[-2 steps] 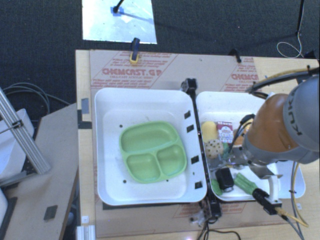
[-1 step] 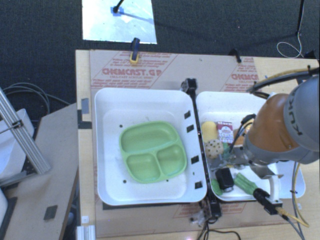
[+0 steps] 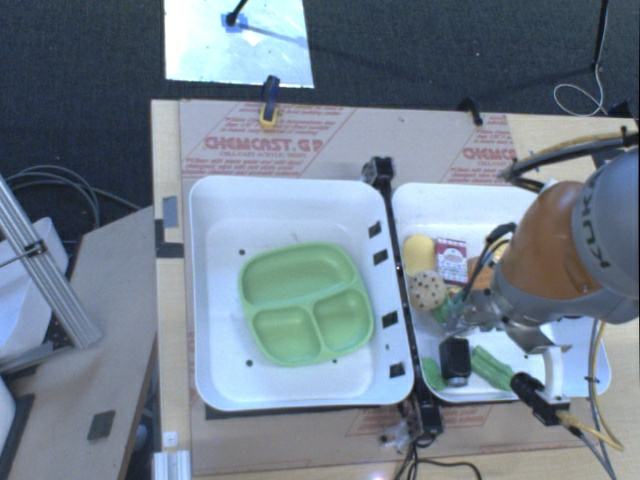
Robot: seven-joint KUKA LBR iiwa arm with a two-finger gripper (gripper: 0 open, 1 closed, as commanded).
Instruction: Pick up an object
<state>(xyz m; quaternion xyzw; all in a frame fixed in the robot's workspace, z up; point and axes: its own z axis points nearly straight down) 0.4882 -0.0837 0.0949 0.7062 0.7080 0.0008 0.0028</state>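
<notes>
Nearest to the camera, at the near edge of the right bin (image 3: 420,200), lie one black object (image 3: 455,360) and one green object (image 3: 490,366), and farther in I count one yellow ball (image 3: 418,252), one red and white box (image 3: 452,261) and one spotted ball (image 3: 428,288). Over them hangs the arm with its gripper (image 3: 452,313) low among the things, but I cannot tell how the jaws stand, so the pick looks not yet done. One green tray (image 3: 305,303) with three compartments lies alone in the left bin (image 3: 215,268)
</notes>
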